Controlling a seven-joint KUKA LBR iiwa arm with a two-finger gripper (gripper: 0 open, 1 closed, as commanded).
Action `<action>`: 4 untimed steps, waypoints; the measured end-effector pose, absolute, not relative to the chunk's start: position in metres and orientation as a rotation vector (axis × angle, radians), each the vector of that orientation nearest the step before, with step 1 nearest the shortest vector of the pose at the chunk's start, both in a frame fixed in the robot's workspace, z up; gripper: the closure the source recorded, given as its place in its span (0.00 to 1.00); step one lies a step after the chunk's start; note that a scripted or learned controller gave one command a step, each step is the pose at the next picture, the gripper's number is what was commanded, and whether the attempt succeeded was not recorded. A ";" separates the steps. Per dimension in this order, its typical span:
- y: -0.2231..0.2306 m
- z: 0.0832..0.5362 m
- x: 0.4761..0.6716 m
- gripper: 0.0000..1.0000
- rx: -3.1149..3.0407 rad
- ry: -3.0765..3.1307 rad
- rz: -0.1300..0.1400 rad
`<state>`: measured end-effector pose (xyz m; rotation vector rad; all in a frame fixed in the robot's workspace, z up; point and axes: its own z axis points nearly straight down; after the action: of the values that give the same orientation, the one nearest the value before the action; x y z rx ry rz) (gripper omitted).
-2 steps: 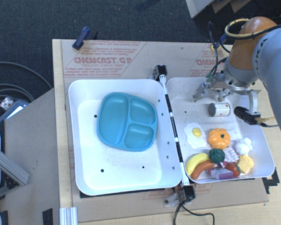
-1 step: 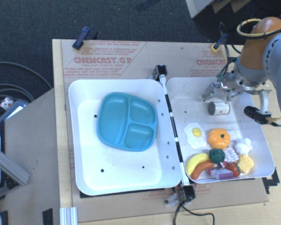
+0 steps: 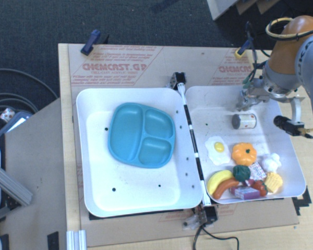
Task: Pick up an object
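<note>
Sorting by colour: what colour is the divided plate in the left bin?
Light blue; the divided plate shows best in the camera view.

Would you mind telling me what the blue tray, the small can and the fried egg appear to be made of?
Blue tray: likely moulded plastic, matte with a soft sheen, uniform colour and rounded compartments.
Can: probably metal, or silver-finished plastic; grey with a dark end, lying on its side.
Fried egg: toy food, likely plastic or rubber; flat white with a glossy yellow yolk.
</note>
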<state>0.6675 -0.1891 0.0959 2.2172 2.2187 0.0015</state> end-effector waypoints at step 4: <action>-0.184 0.096 0.667 1.00 2.220 2.221 0.000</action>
<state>0.6671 -0.1843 0.0957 2.2199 2.2205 -0.0001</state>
